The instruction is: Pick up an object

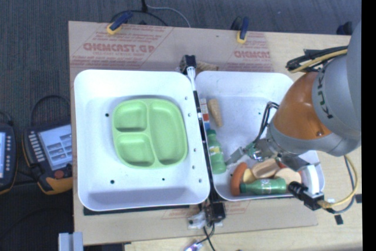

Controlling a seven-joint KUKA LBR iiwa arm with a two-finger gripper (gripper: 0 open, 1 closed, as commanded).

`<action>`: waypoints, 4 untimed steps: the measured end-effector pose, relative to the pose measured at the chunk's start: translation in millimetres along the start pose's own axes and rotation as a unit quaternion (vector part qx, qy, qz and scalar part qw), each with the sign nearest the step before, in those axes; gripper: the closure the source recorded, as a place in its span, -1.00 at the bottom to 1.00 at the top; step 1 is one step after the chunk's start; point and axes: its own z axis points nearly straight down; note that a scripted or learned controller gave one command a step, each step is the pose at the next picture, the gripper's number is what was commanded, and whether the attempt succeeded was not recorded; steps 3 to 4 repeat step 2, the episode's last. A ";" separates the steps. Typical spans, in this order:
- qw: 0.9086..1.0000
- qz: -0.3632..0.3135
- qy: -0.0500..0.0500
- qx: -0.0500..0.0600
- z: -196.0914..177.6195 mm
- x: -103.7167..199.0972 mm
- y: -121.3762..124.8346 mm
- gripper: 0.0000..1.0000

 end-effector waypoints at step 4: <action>0.920 -0.392 0.010 0.001 -24.2 -5.4 46.1 -1.00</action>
